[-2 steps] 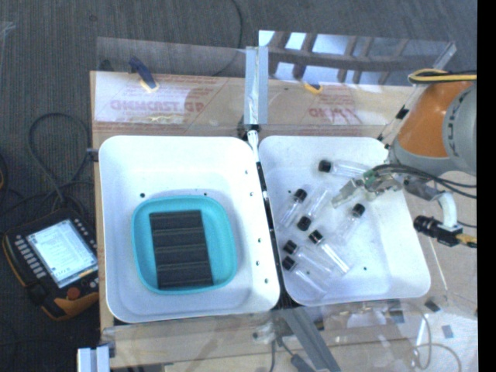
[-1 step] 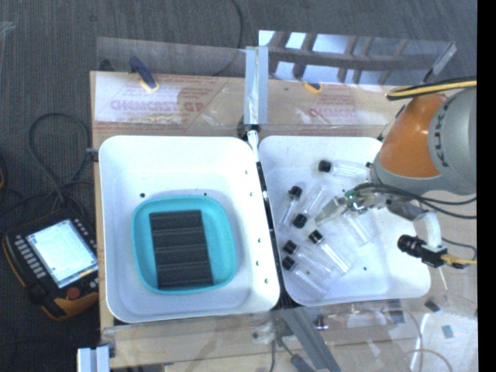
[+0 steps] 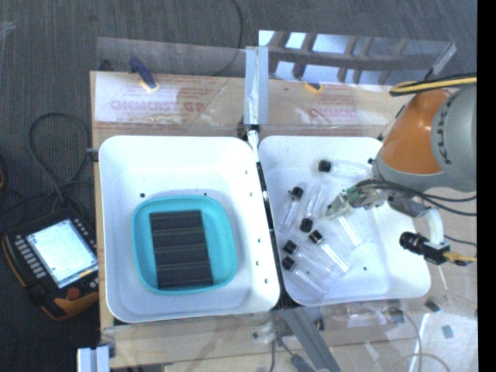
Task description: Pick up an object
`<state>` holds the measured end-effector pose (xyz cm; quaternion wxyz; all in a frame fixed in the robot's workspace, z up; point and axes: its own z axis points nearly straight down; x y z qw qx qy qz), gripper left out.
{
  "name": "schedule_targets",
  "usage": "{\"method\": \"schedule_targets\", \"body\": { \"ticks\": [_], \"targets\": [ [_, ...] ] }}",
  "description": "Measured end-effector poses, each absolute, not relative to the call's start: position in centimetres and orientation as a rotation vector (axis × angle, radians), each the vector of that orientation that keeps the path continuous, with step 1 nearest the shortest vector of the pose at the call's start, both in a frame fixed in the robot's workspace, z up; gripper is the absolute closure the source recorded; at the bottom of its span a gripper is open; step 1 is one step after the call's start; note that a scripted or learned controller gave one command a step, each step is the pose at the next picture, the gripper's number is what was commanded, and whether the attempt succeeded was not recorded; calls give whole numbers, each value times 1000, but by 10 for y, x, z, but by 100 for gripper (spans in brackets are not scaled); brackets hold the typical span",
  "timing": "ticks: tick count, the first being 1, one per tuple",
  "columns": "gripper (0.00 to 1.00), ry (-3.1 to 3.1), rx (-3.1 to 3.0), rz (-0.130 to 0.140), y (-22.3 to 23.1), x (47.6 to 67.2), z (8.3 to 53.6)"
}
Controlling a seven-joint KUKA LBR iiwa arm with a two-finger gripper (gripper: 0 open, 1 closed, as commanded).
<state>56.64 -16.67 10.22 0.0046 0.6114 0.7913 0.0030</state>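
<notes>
Several clear vials (image 3: 314, 201) with black caps lie scattered across the floor of the right bin (image 3: 403, 285), most of them in its left and middle parts: one near the top with its cap at the left end, a few lying aslant beside the bin's left wall, and more toward the bottom edge. The claw (image 3: 341, 206) hangs over the middle of this bin, its tip pointing left and down, just beside the upper end of one slanted vial (image 3: 346, 233) that runs away from it toward the lower right. Whether the tip touches that vial cannot be told, and nothing shows plainly between its fingers; how the fingers stand cannot be made out either. The other vials lie to the left of and below the claw, near it but apart. Behind the claw the grey arm with its orange band (image 3: 411, 142) comes in from the right. The left bin (image 3: 124, 169) holds a teal tray (image 3: 143, 231) with a dark ribbed insert (image 3: 180, 249). A handheld screen (image 3: 54, 254) lies on the floor at the left.
</notes>
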Motion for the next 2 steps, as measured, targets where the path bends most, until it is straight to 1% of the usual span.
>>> {"method": "schedule_targets", "body": {
  "ticks": [1,2],
  "targets": [
    [100,2464,1948,-1,-130,584,188],
    [100,2530,1858,-2,-131,669,225]
  ]
}}
